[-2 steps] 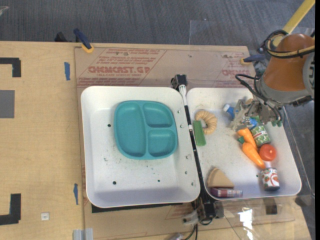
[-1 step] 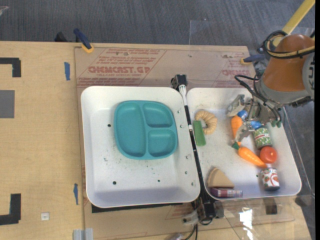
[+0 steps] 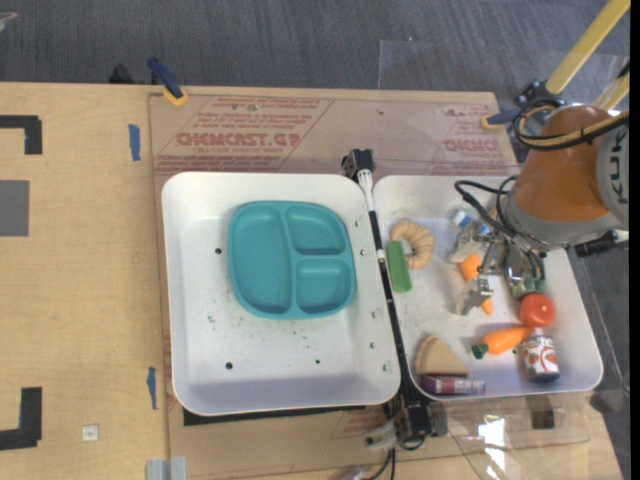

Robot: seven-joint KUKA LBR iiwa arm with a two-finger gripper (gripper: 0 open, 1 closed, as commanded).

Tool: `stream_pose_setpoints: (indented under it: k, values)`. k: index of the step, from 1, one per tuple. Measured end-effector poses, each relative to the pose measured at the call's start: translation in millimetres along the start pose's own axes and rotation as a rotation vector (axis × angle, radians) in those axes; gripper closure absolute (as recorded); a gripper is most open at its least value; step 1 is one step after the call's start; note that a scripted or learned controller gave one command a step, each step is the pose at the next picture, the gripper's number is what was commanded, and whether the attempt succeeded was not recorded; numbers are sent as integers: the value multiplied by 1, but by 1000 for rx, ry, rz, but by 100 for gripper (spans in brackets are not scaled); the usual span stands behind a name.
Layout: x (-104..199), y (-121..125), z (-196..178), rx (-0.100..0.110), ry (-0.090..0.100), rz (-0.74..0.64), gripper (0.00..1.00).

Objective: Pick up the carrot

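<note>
Beside the carrot (image 3: 499, 341), red-labelled can (image 3: 541, 358), writing unreadable, gripper (image 3: 487, 278) state unclear.

A light wooden bench (image 3: 70, 298) marked with black tape stands on a dark grey carpeted floor (image 3: 300, 18)

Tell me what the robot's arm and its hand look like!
The arm is round and chunky, grey with a wide shiny orange band. Black cables loop off its wrist. Its gripper is small, silvery metal, with thin fingers.
</note>
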State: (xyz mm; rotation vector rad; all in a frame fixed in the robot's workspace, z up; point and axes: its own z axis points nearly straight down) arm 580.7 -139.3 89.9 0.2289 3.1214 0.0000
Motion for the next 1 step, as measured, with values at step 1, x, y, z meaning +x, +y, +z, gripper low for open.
stream_pose_setpoints:
  k: [1]
  values:
    - [-5, 1, -14, 0, -15, -2, 100]
